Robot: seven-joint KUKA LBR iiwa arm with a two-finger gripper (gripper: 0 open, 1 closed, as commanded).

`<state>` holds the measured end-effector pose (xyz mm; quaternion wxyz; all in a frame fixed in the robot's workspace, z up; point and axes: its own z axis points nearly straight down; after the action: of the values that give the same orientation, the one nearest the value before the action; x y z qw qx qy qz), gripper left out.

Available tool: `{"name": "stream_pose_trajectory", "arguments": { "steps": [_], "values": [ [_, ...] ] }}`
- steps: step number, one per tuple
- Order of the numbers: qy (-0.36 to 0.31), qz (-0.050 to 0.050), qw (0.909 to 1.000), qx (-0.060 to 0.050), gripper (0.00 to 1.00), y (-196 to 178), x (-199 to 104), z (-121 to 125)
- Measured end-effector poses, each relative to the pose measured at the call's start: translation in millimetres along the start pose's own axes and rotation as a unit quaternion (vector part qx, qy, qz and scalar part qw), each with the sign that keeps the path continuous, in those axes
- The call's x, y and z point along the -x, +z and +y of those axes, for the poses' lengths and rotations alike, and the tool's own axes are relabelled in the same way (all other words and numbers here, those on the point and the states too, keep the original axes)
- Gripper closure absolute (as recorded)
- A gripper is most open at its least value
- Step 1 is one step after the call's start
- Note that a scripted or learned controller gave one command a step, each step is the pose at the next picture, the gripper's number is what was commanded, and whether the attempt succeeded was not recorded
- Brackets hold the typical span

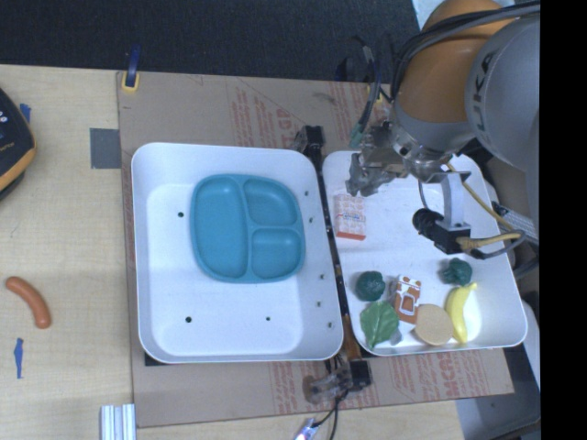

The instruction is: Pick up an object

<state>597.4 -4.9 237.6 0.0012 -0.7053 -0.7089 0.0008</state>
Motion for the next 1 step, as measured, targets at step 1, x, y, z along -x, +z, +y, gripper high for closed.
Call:
{"name": "stream_pose_trajectory", "arguments": {
  "steps": [1],
  "values": [
    [0.002, -0.001, 1.0000, 0.000, 1.00, -5.4, 55.8, -41.7]
  ]
}}
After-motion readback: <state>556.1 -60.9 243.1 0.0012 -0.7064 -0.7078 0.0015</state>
